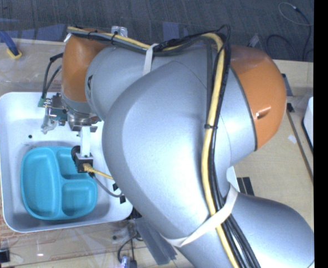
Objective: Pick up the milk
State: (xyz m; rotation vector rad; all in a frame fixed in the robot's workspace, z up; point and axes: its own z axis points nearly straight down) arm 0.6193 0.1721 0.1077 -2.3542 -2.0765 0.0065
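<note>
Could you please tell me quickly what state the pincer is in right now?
Pincer: open or closed cannot be told from this view. It is over the white bin, near the blue divided tray.

Grey arm (169, 149) over white bin (8, 149), blue tray (47, 183) w/in

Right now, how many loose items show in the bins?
1: a blue divided tray in the lower part of the left bin. The arm covers much else, so more may be hidden.
</note>
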